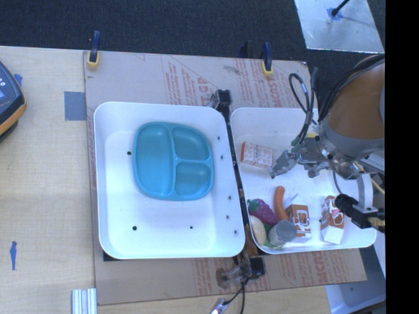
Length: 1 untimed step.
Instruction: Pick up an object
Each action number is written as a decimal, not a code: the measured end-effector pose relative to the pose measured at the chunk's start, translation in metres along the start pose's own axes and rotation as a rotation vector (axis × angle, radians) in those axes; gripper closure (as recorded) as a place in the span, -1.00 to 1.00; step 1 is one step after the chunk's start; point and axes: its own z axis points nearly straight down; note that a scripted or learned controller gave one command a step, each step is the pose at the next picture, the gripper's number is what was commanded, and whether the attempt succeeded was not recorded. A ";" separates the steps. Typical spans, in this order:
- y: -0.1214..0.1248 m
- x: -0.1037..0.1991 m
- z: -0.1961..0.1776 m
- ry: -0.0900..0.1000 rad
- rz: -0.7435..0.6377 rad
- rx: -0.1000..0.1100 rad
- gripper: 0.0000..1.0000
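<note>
The pincer hangs spread apart, grasping nothing, over the right white bin, near a small flat red-and-white packet. Below it lies an orange sausage-shaped toy, long axis running almost straight up-down in view, beside a purple grape cluster.

A blue divided plate lies in the left bin, both bins rest on a cardboard sheet held by two clamps at its far edge, and grey tape marks the wooden desk beside a yellow-edged device.
</note>
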 end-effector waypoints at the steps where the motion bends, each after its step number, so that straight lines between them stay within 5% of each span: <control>1: -0.004 -0.017 0.092 0.001 0.000 0.000 -1.00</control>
